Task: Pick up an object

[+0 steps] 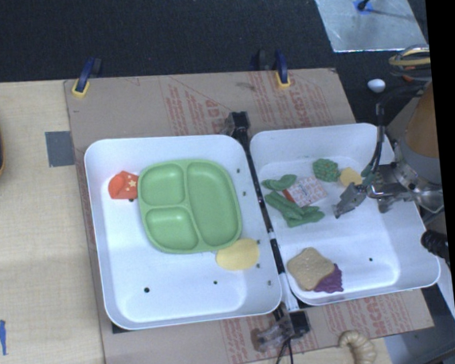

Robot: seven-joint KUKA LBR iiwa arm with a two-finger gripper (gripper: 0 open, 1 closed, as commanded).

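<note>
Two white bins sit on cardboard at frame centre. Over the right one I see my gripper, fingers spread, pinching nothing, beside the green beans.

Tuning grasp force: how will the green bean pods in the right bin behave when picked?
The bean pods look like moulded plastic, so probably stiff and light. Long and thin, they may pivot if pinched near one end. They touch the packet, which could shift too.
</note>
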